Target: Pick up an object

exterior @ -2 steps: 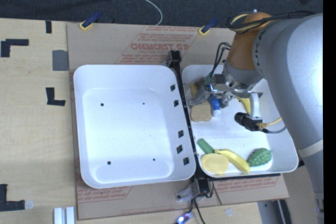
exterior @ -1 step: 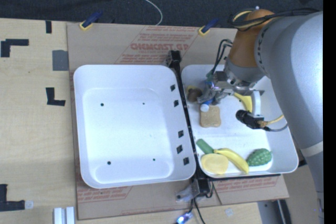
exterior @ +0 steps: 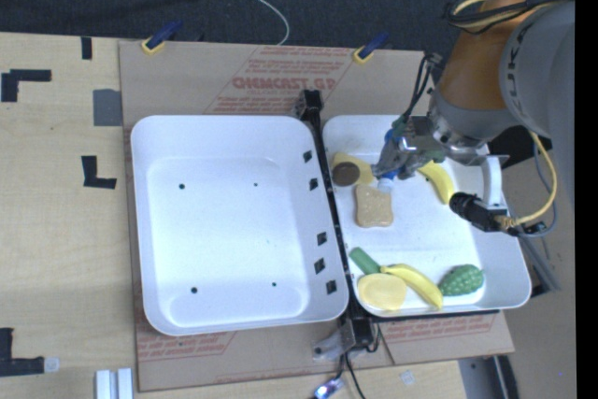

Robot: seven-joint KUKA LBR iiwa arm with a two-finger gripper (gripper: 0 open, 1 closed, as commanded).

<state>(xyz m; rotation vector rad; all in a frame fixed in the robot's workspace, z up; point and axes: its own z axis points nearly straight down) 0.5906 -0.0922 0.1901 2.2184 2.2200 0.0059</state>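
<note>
I see the wooden bench (exterior: 56,229) carrying two white bins over brown cardboard (exterior: 271,79). My end effector (exterior: 391,171) hovers in the right bin (exterior: 509,290), just above the tan slice (exterior: 375,208); its grip I cannot tell.

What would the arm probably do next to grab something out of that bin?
Probably lower straight down. The gripper hangs in the right bin just above the tan bread-shaped piece, with a round brown piece beside it to the left. Nothing shows between its fingers, so a short descent onto the tan piece seems the likeliest step.
</note>
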